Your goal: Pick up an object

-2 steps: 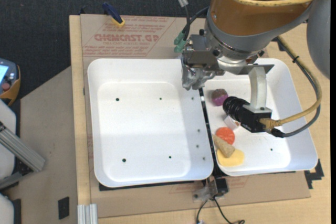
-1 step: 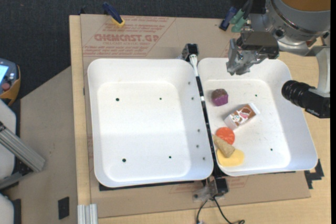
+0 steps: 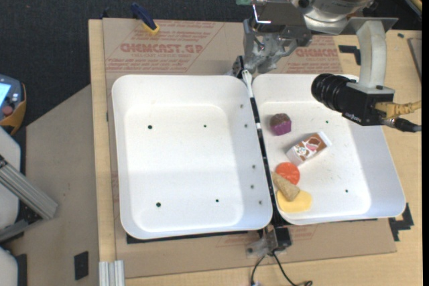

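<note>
Hanging above the far edge of the bins, near the seam between them, the hand (image 3: pixel 260 57) is seen well apart from every object; whether it is spread or closed cannot be told, and nothing is seen in it. The pose is judged a start or transit position before a descent. The right bin (image 3: pixel 362 171) contains a purple block (image 3: pixel 280 122), a small printed packet (image 3: pixel 309 148), an orange piece (image 3: pixel 288 173), a tan piece (image 3: pixel 287 189) and a yellow piece (image 3: pixel 297 202), clustered near the left bin (image 3: pixel 134 110).

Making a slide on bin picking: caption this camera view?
Gripper poised over the bins' far edge; purple block, snack pack and food toys in right bin.
</note>
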